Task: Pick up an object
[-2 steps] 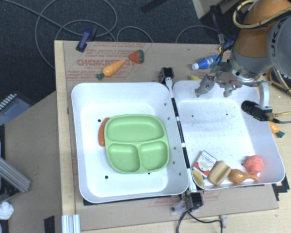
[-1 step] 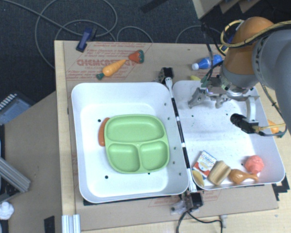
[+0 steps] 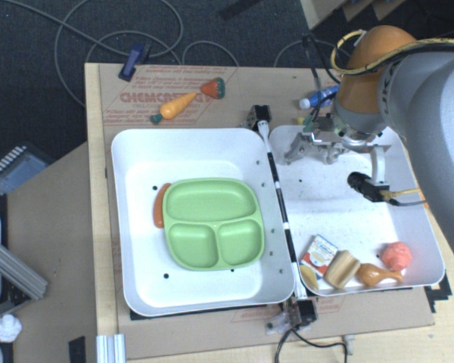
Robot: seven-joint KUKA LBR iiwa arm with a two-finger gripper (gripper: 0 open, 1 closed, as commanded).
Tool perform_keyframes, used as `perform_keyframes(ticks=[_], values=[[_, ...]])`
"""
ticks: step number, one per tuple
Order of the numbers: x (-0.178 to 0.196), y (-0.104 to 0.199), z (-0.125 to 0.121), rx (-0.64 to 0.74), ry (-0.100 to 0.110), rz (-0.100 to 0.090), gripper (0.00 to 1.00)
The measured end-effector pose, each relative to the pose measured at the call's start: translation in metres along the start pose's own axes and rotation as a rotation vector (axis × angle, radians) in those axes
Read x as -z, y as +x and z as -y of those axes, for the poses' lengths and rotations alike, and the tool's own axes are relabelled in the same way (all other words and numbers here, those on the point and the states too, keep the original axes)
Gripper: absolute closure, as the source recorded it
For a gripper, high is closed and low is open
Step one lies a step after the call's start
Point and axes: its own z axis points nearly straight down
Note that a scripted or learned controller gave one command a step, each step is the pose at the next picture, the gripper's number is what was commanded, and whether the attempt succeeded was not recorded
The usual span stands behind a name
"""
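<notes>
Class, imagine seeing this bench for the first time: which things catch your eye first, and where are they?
A green divided plate fills the middle of the left bin. The grey arm with its orange band reaches over the right bin's far end. A toy carrot lies on the cardboard beyond the bins.

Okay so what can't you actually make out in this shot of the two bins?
- Hand: too small and dim in the camera view to tell its finger state.
- Orange item: mostly hidden under the green tray.
- Toys in the right bin: piled together, shapes overlap.
- Arm: cut off by the right edge.
</notes>
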Motion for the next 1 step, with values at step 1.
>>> perform_keyframes(ticks=[1], values=[[0.0084, -0.0955, 0.0002, -0.002, -0.001, 0.003, 0.0]])
